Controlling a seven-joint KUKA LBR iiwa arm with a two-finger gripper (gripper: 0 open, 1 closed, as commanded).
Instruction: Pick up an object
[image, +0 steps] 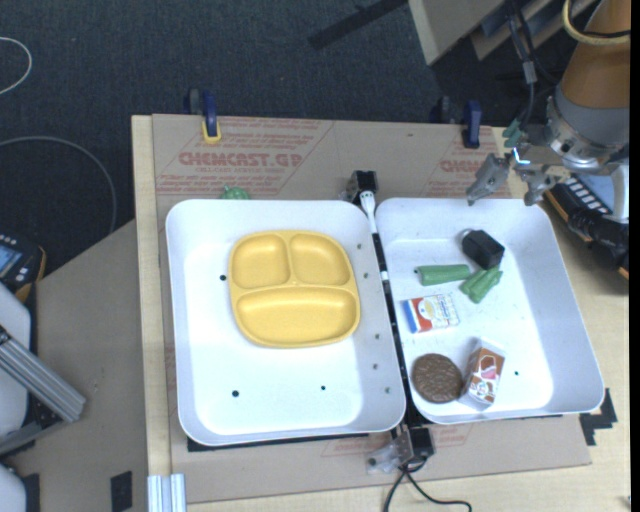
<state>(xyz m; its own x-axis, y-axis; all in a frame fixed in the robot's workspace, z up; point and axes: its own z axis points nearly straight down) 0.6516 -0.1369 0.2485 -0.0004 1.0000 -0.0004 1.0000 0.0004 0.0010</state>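
A robotics lab: two white bins (200, 330) sit on a board (300, 150) held by blue clamps (209, 112) at its far edge, with cables (60, 150) loose on dark carpet (150, 50), aluminium framing (40, 385) at the left, and an arm (590, 90) over the far right corner.

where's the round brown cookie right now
The round brown cookie lies near the front edge of the right bin, just left of the small carton and below the flat packet.

Tray (294, 288) in left bin (200, 330); cookie (437, 376) etc. in right bin (560, 330).
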